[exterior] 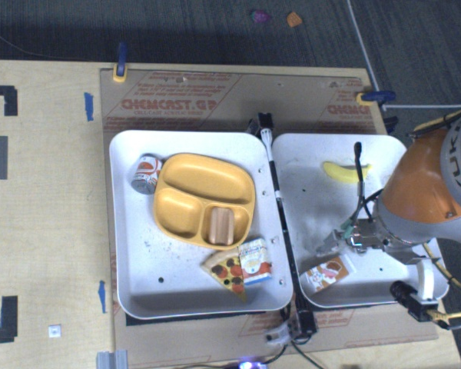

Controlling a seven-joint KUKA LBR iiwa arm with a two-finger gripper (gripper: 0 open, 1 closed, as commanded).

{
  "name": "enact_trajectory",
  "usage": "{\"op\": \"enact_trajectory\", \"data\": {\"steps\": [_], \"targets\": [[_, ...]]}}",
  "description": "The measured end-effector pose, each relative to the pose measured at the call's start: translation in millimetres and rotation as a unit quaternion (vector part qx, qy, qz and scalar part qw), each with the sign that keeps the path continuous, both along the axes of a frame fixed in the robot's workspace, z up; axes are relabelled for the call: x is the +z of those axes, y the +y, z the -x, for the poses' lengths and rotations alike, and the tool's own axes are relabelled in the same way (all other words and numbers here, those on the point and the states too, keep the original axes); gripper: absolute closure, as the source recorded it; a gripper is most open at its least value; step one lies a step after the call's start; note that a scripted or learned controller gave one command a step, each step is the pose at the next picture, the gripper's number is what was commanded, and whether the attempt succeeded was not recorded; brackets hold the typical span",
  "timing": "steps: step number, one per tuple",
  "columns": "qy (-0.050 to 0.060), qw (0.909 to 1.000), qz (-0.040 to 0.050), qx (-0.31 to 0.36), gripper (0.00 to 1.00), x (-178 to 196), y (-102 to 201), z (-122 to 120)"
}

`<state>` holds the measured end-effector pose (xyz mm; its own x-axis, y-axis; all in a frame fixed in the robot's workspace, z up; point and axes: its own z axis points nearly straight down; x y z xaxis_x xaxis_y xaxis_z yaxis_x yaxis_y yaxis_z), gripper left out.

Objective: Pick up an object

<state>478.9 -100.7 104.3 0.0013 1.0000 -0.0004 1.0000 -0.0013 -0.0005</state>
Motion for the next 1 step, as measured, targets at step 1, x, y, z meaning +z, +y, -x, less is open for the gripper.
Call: {"op": "enact_trajectory", "data": {"steps": [1], "targets": [[-0.002, 1.0000, -0.0001, -0.001, 0.00, -14.4, 6.9, -1.4]]}}
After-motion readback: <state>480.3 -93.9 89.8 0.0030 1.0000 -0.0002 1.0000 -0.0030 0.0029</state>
